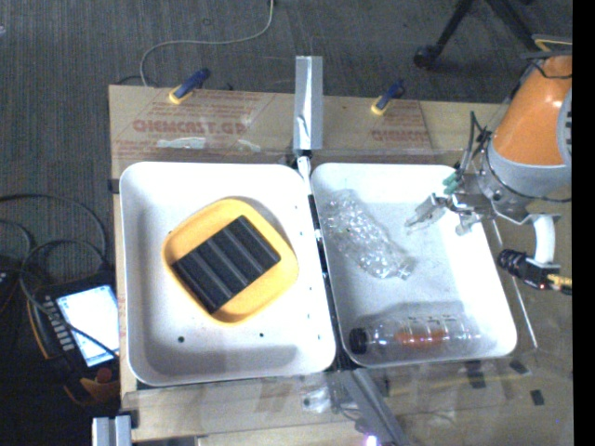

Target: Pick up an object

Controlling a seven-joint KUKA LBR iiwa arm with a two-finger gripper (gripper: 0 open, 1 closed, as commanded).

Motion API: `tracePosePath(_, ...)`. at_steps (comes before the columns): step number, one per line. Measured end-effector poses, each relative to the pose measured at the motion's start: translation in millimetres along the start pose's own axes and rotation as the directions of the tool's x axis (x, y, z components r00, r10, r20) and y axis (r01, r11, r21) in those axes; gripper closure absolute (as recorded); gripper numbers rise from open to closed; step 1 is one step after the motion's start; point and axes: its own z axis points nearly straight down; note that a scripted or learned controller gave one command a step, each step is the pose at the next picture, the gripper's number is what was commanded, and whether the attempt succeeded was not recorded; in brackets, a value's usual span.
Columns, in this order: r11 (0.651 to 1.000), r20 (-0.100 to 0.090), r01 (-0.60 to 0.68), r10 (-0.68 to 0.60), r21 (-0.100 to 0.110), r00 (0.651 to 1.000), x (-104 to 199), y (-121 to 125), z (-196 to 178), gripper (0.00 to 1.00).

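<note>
Yellow tray, one, with a black ribbed insert, sits in the left bin, well left of the divider. Right of the divider: one crumpled clear plastic piece, light, springy, slippery, best pinched at a fold; one clear bottle lying down, prone to roll, grab mid-body. My gripper hovers furthest right, jaws apart, clamping nothing.

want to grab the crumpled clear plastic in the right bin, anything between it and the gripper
Nothing visible does. The gripper sits over the right bin's upper right; the crumpled clear plastic lies to its left, bare floor between. The bottle lies along the near wall.
</note>
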Motion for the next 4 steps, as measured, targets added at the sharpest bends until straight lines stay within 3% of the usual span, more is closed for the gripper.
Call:
tracePosePath(1, 0.998, 0.002, 0.067, -0.067, -0.001, 0.998, 48, 16, 103, 0.0)
tracePosePath(2, 0.994, 0.008, 0.112, -0.112, 0.003, 0.994, 63, 97, 110, 0.0)
tracePosePath(3, 0.959, 0.011, 0.285, -0.284, -0.013, 0.959, 66, 44, 109, 0.0)
tracePosePath(4, 0.974, 0.001, 0.225, -0.225, 0.007, 0.974, 64, 97, 89, 0.0)
